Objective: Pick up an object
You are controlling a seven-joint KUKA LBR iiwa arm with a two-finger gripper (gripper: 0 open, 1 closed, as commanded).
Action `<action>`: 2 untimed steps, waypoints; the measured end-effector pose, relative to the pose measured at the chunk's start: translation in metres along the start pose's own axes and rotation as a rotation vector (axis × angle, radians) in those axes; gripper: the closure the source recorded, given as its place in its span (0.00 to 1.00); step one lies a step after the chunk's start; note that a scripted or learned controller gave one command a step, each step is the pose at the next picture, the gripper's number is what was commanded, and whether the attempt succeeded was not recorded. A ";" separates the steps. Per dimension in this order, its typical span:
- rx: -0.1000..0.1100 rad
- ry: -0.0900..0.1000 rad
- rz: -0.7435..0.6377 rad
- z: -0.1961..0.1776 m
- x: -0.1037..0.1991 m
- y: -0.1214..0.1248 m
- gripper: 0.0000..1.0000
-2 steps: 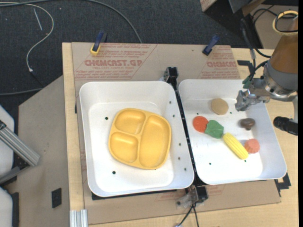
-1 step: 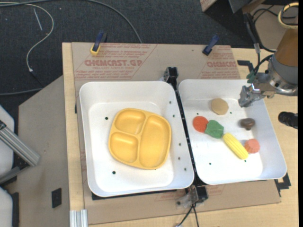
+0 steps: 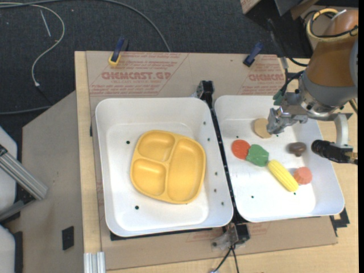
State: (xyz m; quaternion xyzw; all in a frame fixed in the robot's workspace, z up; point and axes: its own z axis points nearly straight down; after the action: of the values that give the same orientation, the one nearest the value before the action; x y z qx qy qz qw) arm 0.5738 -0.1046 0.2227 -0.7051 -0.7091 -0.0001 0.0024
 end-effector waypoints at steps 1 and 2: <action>0.000 0.000 0.001 0.001 0.043 -0.010 1.00; -0.001 0.000 -0.001 -0.011 0.093 -0.026 1.00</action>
State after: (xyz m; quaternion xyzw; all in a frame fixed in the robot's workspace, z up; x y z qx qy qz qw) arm 0.5469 -0.0114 0.2338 -0.7048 -0.7094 -0.0005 0.0024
